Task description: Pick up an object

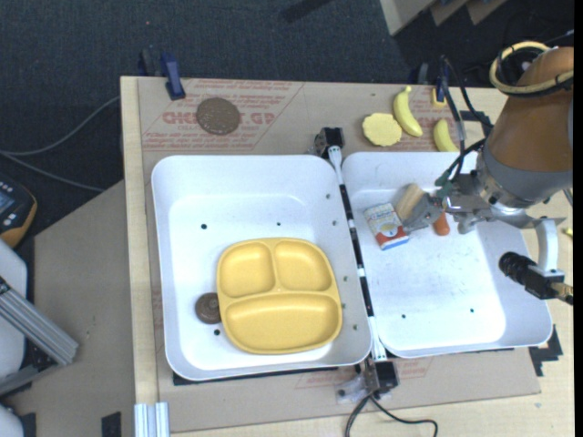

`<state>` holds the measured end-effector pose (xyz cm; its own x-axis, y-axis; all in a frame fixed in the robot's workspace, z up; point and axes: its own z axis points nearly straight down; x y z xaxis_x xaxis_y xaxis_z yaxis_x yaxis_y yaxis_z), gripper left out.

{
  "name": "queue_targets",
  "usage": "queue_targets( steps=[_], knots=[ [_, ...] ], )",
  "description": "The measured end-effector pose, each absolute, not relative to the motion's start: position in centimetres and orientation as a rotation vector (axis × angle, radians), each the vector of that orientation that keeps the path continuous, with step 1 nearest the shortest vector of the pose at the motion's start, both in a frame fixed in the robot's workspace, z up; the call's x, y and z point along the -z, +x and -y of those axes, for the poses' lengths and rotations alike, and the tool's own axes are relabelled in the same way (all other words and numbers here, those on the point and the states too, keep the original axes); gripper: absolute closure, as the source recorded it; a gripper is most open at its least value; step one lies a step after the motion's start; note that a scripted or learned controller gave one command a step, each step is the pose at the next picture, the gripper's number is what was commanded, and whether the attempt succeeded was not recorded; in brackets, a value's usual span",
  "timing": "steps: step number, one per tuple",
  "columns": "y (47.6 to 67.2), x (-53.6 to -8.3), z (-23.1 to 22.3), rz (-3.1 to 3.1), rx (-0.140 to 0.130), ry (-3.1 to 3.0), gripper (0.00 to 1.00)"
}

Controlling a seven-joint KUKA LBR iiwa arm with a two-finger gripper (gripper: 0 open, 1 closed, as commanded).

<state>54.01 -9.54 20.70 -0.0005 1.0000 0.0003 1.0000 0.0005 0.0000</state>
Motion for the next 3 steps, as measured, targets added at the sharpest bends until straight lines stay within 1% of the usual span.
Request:
queue_targets(
  steps=[1,2,3],
  knots=[
    [62.5,-17.7,15.8,2.225,0.002,-2.228,0.00],
    [63.3,-8.2,19.0,2.217,0.001,-2.226,0.00],
    [63.5,-9.9,18.9,2.224,0.005,-2.225,1.00]
  ],
)
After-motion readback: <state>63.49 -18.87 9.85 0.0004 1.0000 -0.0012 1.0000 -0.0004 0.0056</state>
